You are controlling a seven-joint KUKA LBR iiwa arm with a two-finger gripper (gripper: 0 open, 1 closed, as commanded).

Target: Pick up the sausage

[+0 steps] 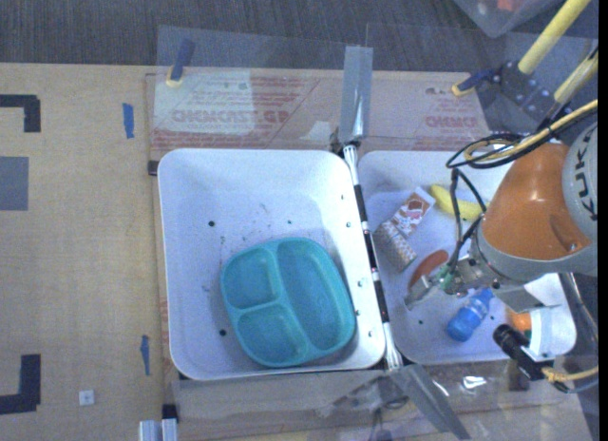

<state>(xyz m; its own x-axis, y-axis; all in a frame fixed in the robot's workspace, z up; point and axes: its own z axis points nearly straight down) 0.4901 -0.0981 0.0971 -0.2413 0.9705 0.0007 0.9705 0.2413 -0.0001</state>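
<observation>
The hand (425,285) hovered in the right bin (418,335), fingers spread around the sausage (429,266), not gripping it.

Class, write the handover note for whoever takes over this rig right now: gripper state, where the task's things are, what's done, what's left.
Gripper: low in the right bin, at the sausage's lower end; fingers unclear.
Sausage: lying in the right bin, between a snack packet and a blue bottle. A banana lies behind.
Left bin: holds a teal divided tray.
Done: approach.
Left: grasp and lift the sausage.
</observation>
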